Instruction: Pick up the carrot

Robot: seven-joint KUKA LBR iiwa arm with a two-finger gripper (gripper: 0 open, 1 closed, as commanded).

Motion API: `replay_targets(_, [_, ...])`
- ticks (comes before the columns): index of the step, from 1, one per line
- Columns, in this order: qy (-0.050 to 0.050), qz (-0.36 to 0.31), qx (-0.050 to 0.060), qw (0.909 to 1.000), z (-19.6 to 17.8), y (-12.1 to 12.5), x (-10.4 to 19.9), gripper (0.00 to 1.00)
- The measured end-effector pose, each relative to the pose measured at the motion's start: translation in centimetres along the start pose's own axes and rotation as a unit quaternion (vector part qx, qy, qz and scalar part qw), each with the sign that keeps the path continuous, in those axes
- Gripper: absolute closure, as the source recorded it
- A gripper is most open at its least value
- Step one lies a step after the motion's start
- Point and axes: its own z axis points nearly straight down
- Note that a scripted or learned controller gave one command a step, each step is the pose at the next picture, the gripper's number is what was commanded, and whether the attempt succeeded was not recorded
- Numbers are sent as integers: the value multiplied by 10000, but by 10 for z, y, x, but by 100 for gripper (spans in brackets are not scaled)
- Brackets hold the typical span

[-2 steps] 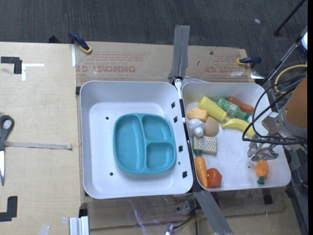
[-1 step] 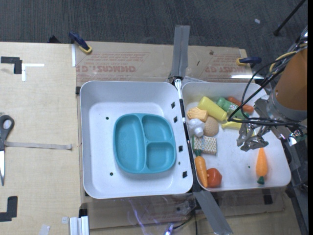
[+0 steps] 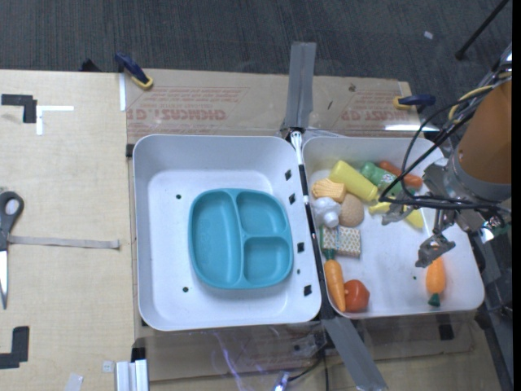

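1. Right, starting at the left edge of the bench: a pair of scissors (image 3: 6,243) lies on the pale board, with black tape marks near that edge.
2. Moving across, the left bin (image 3: 155,300) holds a teal divided plate (image 3: 242,238), sitting roughly in its middle.
3. Behind both bins runs a strip of cardboard (image 3: 203,108) with red printing; it reads reversed from this angle and I cannot make out the words. No other writing or brand can be read.
4. On to the right bin (image 3: 391,300). Against its left wall there is a heap of toy food: a yellow piece, a wafer-like block, a red tomato-like piece at the front, and an orange carrot (image 3: 334,283) lying lengthwise along the left wall near the front corner.
5. Now the action: a second carrot (image 3: 435,277), short and orange with a green stub, stands near the front right corner of the right bin.
6. The gripper (image 3: 431,251) hangs at that second carrot's top end, just touching or just above it. Whether it is spread or closed I cannot tell.
7. Handling, as a guess: this looks like light, stiff, smooth plastic, tapered, so it could squirt out of a pinch. The thick middle of the body is the safest place to take hold.
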Motion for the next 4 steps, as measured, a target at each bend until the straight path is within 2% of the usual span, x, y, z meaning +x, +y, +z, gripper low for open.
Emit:
replay_targets(1, [16, -1075, -16, 9942, 45, -52, 37, 0])
replay_targets(2, [9, -1354, -6, 9908, 93, -51, 65, 0])
replay_targets(3, [16, 646, -6, 9979, 94, -38, 58, 0])
replay_targets(4, [-14, 626, 14, 9980, 83, -39, 54, 100])
